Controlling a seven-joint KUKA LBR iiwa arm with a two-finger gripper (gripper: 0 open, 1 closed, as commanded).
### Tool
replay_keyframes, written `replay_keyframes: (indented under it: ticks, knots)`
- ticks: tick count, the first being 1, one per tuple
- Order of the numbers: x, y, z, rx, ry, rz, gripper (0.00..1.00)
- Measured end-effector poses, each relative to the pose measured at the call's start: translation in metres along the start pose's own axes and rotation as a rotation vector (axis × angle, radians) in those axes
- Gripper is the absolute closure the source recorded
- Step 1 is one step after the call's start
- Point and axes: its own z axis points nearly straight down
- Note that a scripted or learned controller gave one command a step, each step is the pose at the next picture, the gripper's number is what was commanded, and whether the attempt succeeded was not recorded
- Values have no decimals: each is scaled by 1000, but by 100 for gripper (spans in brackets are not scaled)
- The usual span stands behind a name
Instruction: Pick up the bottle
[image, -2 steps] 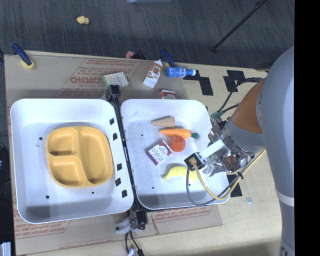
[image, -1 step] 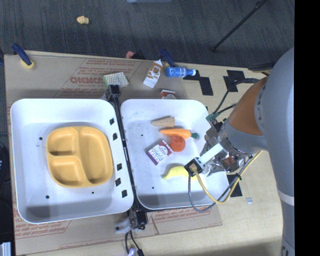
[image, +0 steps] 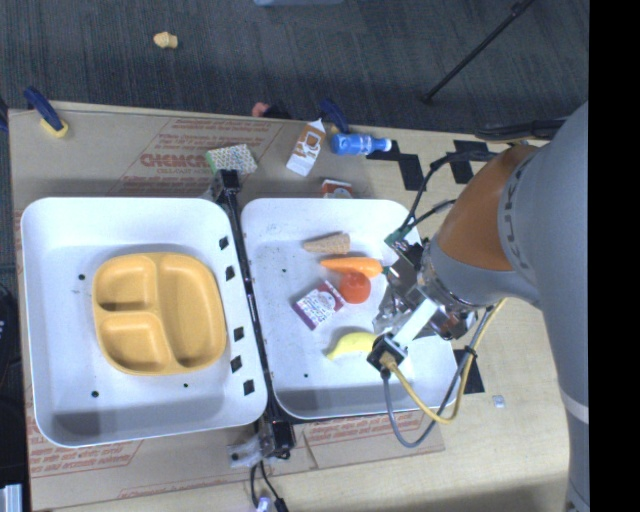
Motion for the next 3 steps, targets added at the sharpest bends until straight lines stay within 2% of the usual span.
replay_keyframes:
  ticks: [1,2,3]
  knots:
    - [-41,57,45,-2,0,-31,100]
    - [-44,62,17,-3,2,347,100]
    - [-8,27,12,-1,1,415,100]
